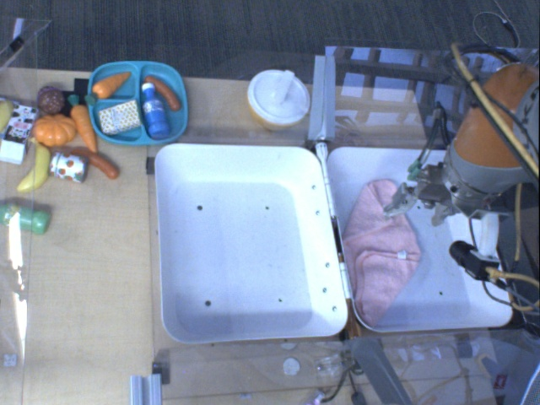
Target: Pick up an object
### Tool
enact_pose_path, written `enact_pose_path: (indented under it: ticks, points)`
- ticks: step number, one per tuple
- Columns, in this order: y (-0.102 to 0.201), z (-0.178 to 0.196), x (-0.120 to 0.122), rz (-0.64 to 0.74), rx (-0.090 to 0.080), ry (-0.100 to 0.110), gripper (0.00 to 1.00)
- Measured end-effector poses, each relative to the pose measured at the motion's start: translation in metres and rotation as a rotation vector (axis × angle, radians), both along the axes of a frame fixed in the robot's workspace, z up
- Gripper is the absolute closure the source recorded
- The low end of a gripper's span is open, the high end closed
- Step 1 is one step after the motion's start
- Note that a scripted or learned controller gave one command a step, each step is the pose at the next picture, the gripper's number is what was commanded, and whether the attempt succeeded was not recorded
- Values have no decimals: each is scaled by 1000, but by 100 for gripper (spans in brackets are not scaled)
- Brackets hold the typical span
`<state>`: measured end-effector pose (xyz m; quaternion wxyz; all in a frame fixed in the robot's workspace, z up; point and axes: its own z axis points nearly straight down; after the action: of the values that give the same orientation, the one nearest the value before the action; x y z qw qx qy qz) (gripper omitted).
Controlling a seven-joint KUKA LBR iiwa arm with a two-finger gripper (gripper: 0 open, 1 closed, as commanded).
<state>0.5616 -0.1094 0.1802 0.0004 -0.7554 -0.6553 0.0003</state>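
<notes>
Where the two white bins sit side by side on the tabletop (93,310), the right bin (456,298) holds a crumpled pink cloth (378,251) along its 9 o'clock side, close to the divider. The arm (494,133), grey with an orange band, reaches in from 3 o'clock, and its end effector (403,199) hangs over the cloth's upper edge, at about 1 o'clock of the cloth's middle. Whether the end effector is wide, narrow or gripping the fabric cannot be told from this slant. The left bin (245,243) lies at 9 o'clock of the right one. Beyond it, at 12 o'clock, stands a white lidded cup (278,98). At 10 o'clock of the left bin rests a blue divided plate (173,78) carrying a toy carrot (110,83), a blue bottle (154,110) and a cracker-like block (118,117). More toy food lies at the plate's 8 o'clock: a small pumpkin (54,130), a banana (35,170) and a small can (67,167). A green object (27,218) lies at the far 9 o'clock edge.
</notes>
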Motion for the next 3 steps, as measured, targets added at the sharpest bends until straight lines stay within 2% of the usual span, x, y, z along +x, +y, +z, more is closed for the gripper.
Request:
enact_pose_path:
  ticks: [1, 2, 3]
  points:
    - [-15, -90, -17, 125, -2, -16, 0]
    - [13, -90, 16, 167, -3, -16, 0]
    - [12, -78, 18, 167, -5, -22, 100]
